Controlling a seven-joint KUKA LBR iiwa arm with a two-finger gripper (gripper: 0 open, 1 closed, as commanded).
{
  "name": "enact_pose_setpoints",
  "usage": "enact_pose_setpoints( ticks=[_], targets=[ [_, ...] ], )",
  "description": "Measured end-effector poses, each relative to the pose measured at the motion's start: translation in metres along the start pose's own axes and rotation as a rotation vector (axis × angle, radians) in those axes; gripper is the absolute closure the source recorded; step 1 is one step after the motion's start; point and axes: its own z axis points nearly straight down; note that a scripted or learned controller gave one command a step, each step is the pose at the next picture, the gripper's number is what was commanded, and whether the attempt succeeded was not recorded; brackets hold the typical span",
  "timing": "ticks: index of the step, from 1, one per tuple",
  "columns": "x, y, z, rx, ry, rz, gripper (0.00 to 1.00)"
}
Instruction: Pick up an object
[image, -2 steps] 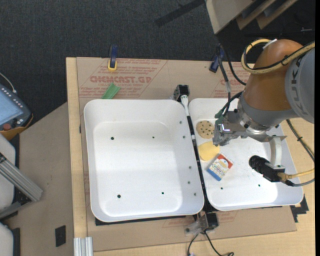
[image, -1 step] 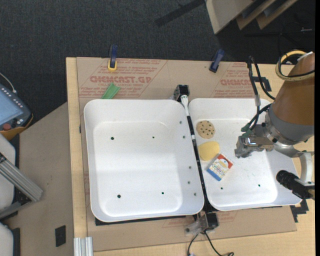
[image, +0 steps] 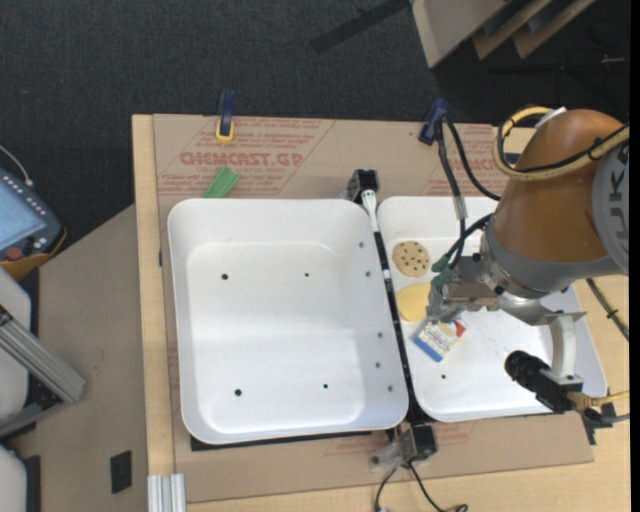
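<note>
Gripper (image: 447, 303): poised low in the right bin (image: 480, 390); finger state cannot be told. Blue-and-white packet (image: 437, 340): lies directly beneath and just toward the bin's near side. Cookie (image: 410, 257) and yellow disc (image: 412, 301): set just leftward.

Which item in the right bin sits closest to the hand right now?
The blue and white packet, directly under the hand. The yellow piece lies further left, the round cookie beyond it.
</note>
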Motion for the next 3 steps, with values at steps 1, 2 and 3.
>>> enact_pose_setpoints(
  ticks=[1,2,3],
  targets=[
    [-0.085,-0.001,0.011,-0.001,-0.003,0.013,1.0],
    [-0.026,0.015,-0.141,-0.023,-0.003,-0.002,1.0],
    [0.053,-0.001,-0.046,0.007,-0.001,-0.002,1.0]
  ],
)
